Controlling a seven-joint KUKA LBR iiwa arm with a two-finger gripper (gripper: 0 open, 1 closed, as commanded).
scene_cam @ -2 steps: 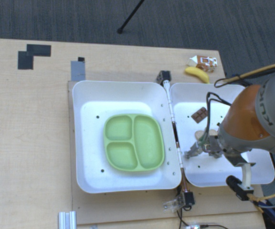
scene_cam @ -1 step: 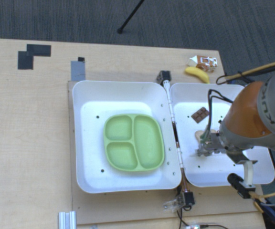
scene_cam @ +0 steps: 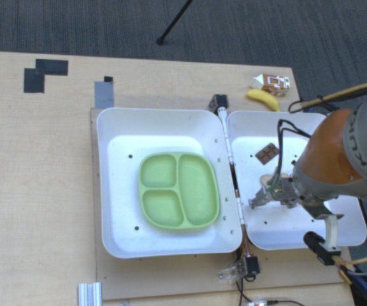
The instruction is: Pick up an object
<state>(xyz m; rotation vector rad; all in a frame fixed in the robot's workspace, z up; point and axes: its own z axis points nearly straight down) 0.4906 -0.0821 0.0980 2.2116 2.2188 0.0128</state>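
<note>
A small brown chocolate-like block [scene_cam: 267, 152] lies in the right white bin [scene_cam: 260, 234], toward its back. My gripper [scene_cam: 269, 193] is down in that bin, a little in front of the block, below the orange-banded arm [scene_cam: 327, 155]. A pale object sits close to the fingers, but I cannot make out whether it is between them. A green three-compartment plate [scene_cam: 178, 190] rests in the left white bin [scene_cam: 116, 171].
A banana [scene_cam: 262, 99] and a small white-and-orange packet [scene_cam: 273, 81] lie on the wooden bench behind the right bin. Black tape marks and a grey block [scene_cam: 104, 94] are on the bench at the left. Cables run along the bin fronts at lower right.
</note>
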